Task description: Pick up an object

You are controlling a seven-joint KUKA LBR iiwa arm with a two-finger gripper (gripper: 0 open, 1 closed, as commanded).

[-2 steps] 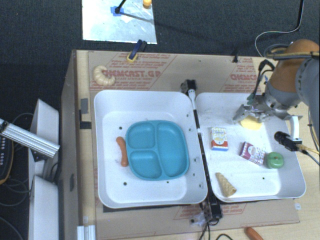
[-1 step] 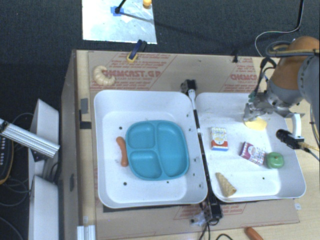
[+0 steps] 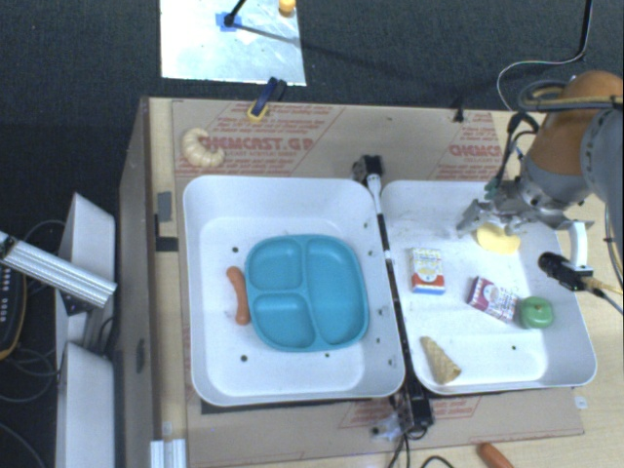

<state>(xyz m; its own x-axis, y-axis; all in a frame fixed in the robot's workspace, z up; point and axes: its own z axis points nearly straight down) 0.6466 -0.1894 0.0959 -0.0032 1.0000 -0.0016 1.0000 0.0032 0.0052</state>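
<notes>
The gripper (image 3: pixel 492 214) is hanging low over the far part of the right bin (image 3: pixel 565 364), its grey metal parts sitting directly above a pale yellow, flat object (image 3: pixel 501 241) that looks like a slice of cheese. The yellow piece is lying on the bin floor near the far edge, and the gripper's tip is overlapping its far side, so the two are appearing to touch or nearly touch. Whether the fingers are spread or closed cannot be told from this slanted view, and nothing is visibly sitting between them.

Other items are lying in the same bin. A small white and red carton (image 3: pixel 427 270) is resting near the bin's left edge, toward the middle. A dark red packet (image 3: pixel 491 299) is lying tilted right of it, and a green round object (image 3: pixel 535 312) is sitting just beside that packet, toward the right edge. A tan cone (image 3: pixel 440 360) is lying near the bin's near-left corner.

The left bin (image 3: pixel 210 203) is carrying a blue divided plate (image 3: pixel 306 292) in its middle, with an orange sausage-shaped toy (image 3: pixel 239 294) lying just beside the plate's left rim.

The arm (image 3: pixel 575 144), grey with its orange band, is reaching in over the right bin's far-right corner.
</notes>
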